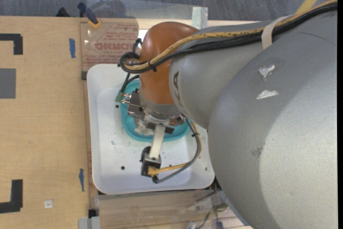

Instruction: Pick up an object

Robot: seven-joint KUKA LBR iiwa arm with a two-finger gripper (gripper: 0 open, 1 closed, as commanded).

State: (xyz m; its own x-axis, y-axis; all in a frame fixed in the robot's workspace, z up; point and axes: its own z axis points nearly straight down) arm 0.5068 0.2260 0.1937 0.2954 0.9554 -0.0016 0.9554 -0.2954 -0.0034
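Observation:
A teal round dish [130, 125] lies in the middle of the white bin [102, 137]. My gripper [151, 125] is pressed down right over it, below the orange wrist band. The wrist hides most of the dish, so just its left rim and a sliver on the right can be seen. Whether anything sits between the jaws is hidden by the wrist.
My grey arm body [268, 115] covers the whole right side of the view. A tan board [43, 115] with black marks and blue tape lies left of the bin. A clear plastic sheet [110, 40] with red print sits behind the bin. Small dark specks [122, 168] dot the bin floor.

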